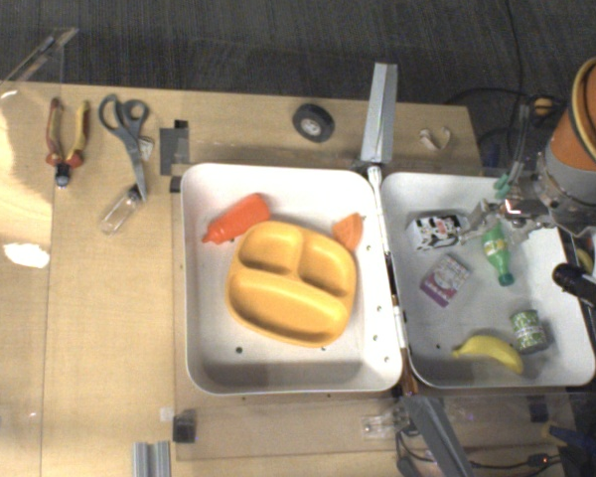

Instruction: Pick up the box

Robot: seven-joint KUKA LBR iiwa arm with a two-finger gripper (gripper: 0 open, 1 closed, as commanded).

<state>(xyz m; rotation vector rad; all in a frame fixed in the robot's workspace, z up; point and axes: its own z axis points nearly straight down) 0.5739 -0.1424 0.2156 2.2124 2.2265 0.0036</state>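
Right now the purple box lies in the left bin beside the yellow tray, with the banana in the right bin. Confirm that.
Not quite. The camera view shows the purple box lying in the right bin, between the black-and-white can and the banana. The yellow tray sits in the left bin. The banana in the right bin is correct.

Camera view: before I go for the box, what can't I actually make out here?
- Gripper: small and cluttered over the right bin; jaws open or shut, unreadable.
- Arm: cut off by the right edge.
- Box: purple print too small to read; which face is up is unclear.
- Green bottle: top blends with the gripper; contact unclear.
- Orange piece: partly hidden behind the yellow tray.
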